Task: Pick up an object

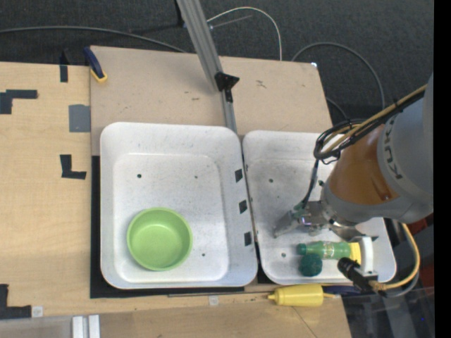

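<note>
My gripper (294,220) hangs low over the middle of the right bin (275,160), under the grey arm with its orange band. Just below it, towards the front, a pale green bottle (325,249) lies on its side on the bin floor. A small dark green round object (309,265) rests against the bottle's front side. A yellow and white object (366,251) lies at the bottle's right end. Nothing shows inside the gripper. In the left bin (169,143), a light green bowl (160,239) sits upright at the front left.
A grey metal pole (204,41) slants from the top down to the gap between the bins. A yellow handle-like object (299,296) lies on the bench just outside the right bin's front rim. Cables loop behind the right bin.
</note>
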You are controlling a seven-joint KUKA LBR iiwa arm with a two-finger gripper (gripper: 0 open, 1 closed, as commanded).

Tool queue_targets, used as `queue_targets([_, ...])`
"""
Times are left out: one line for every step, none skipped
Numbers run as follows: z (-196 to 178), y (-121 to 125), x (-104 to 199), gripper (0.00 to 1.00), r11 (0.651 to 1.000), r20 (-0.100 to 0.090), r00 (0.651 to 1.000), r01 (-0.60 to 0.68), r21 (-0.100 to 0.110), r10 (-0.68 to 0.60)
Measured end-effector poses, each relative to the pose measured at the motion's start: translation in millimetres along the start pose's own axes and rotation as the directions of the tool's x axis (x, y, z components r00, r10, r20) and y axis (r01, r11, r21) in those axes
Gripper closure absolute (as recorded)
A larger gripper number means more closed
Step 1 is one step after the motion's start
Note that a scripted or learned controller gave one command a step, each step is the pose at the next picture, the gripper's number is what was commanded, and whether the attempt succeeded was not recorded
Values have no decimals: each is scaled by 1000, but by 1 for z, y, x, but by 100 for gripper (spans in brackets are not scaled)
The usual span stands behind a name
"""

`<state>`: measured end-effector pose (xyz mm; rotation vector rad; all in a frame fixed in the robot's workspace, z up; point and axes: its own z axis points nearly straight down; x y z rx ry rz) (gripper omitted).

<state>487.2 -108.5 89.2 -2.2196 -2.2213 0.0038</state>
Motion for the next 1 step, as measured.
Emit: queue_targets([-11, 0, 1, 100, 1000, -2, 1000, 0, 3, 0])
